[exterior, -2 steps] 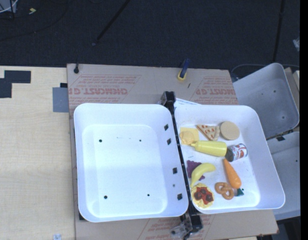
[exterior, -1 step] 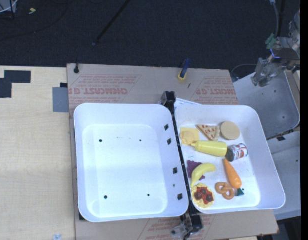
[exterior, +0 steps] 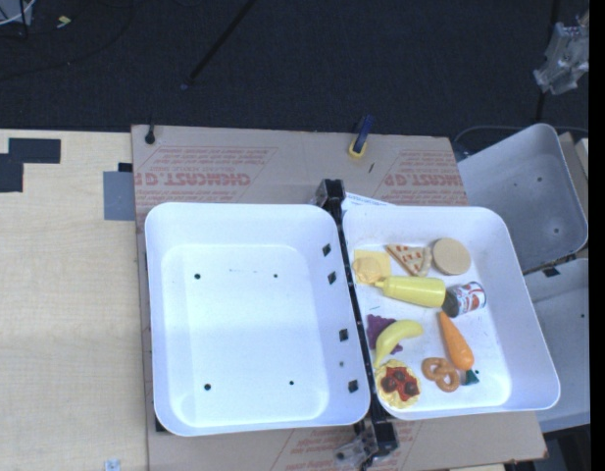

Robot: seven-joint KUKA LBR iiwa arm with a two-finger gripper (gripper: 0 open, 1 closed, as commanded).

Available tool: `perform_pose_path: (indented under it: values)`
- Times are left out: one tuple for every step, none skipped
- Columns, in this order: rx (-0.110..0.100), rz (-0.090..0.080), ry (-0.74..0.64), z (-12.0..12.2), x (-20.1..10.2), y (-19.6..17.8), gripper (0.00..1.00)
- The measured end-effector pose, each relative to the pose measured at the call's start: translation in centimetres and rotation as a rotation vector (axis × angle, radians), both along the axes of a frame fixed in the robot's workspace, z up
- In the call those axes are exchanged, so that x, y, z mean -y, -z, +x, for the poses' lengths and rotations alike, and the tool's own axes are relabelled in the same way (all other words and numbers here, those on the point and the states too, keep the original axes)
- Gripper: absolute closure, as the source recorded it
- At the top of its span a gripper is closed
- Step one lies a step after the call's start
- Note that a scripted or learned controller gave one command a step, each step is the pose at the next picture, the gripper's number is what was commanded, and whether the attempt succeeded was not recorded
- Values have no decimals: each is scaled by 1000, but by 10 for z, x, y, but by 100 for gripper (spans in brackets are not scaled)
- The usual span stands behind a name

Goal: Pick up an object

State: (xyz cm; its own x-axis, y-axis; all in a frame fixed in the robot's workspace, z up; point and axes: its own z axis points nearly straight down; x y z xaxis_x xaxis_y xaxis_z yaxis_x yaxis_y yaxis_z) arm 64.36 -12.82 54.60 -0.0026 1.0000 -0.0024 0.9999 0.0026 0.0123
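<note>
The right bin (exterior: 523, 361) holds several toy foods. A yellow squeeze bottle (exterior: 415, 288) lies across its middle, with a small red-labelled can (exterior: 466, 298) at its right end. Behind them are a pizza slice (exterior: 410, 257), a round tan biscuit (exterior: 451, 256) and a yellow wedge (exterior: 370, 265). Toward the front lie a banana (exterior: 395, 335), an orange carrot (exterior: 455, 340), a pretzel (exterior: 440, 372), purple grapes (exterior: 379, 323) and a yellow tart with red filling (exterior: 399, 384). A blurred grey piece that looks like my gripper (exterior: 562, 59) hangs at the top right, far above and behind the bins.
The left bin (exterior: 160, 263) sits against the right one, joined by a black divider (exterior: 346, 302). Both rest on a cardboard sheet (exterior: 243, 170). A grey metal plate (exterior: 528, 189) lies to the right of the bins. A blue and yellow clamp (exterior: 360, 137) stands at the cardboard's back edge.
</note>
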Motion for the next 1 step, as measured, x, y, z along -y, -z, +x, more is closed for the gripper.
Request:
perform_pose_path:
  values:
    - [-17, 3, 1, 0, -15, 9, 100]
